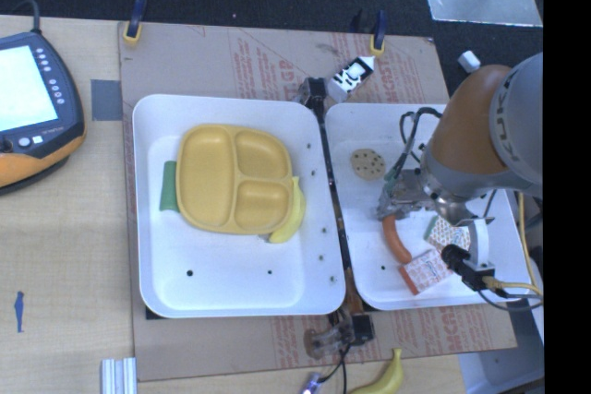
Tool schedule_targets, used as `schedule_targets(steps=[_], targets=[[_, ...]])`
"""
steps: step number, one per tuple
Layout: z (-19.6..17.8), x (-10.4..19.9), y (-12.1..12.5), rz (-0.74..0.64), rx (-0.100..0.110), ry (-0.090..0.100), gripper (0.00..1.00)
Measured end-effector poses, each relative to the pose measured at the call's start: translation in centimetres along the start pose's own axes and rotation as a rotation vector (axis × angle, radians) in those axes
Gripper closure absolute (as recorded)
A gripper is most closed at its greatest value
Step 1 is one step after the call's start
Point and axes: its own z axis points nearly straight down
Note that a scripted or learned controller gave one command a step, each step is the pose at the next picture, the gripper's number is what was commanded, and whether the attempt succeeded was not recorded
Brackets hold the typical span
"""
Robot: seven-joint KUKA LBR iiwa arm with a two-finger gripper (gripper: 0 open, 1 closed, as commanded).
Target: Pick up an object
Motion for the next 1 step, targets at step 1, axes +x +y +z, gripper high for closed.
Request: schedule_targets(steps=[1], targets=[[-9.06,7.14,-2.18,0.001,-0.004,0.002,1.0]])
